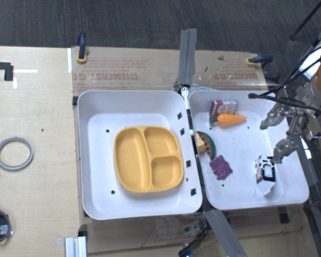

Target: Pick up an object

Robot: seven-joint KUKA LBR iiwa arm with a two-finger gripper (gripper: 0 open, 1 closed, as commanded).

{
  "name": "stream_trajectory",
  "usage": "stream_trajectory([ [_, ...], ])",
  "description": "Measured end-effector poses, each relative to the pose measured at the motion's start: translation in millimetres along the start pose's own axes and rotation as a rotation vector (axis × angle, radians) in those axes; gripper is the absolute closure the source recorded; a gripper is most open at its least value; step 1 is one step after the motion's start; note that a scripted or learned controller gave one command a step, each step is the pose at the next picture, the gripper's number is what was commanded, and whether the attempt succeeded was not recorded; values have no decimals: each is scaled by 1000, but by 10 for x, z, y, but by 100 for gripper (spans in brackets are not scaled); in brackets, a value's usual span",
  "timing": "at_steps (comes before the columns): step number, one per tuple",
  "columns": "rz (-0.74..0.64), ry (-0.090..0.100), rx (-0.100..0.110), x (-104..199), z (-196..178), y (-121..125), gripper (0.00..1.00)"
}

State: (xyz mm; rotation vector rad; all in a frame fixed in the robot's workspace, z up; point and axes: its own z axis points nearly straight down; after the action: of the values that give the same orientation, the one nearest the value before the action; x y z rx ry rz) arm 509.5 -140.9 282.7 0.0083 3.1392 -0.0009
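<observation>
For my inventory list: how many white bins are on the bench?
2. The left bin holds a yellow divided plate. The right bin holds small items, among them a carrot and purple grapes.

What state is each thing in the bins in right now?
Tray: flat in left bin, compartments bare.
Carrot: lying on its side, touching the box.
Box: at right bin's far wall.
Grapes: loose on bin floor.
Gripper: over right bin's right side, holding nothing visible.
</observation>
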Motion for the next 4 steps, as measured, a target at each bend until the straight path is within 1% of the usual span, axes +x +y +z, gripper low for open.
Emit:
stream_trajectory([
  [1,11,0,0,172,1908,-407,0],
  [2,391,-1,1,-611,1904,-139,0],
  [3,659,32,14,-1173,1935,117,0],
  [4,845,35,24,-1206,1936,236,0],
])
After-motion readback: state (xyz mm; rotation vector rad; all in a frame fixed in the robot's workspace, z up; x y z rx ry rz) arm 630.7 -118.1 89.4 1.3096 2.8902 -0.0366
